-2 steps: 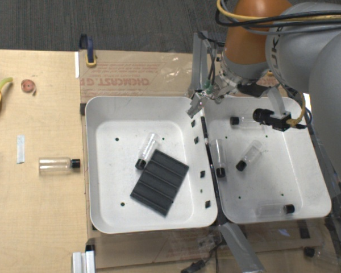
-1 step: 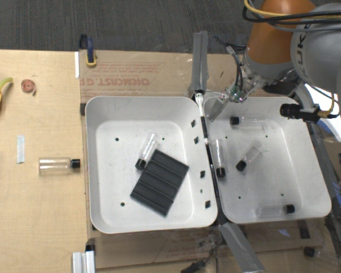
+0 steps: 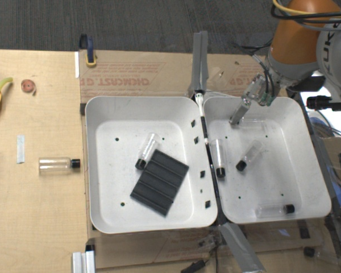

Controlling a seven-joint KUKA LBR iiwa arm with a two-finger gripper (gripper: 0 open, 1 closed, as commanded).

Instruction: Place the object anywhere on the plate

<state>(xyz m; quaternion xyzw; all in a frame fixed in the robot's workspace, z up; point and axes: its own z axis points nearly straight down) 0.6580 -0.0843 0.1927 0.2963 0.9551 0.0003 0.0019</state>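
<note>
Black ribbed plate (image 3: 159, 182) lies beside a vial (image 3: 146, 151); mirrored cardboard lettering (image 3: 120, 81) is perhaps "CHEMCAST"; jaws' state unclear.

Two pieces of lettering can be made out. A flattened cardboard sheet (image 3: 142, 75) lying on the tabletop behind the two white bins carries red printed words, seen upside down from this camera; the largest line appears to read "CHEMCOAT" (the final letters are uncertain), and the smaller red lines under it are too blurred to read. At the right edge, the grey robot arm (image 3: 329, 44) shows part of a dark logo, the letters "KU", cut off by the frame.
</note>
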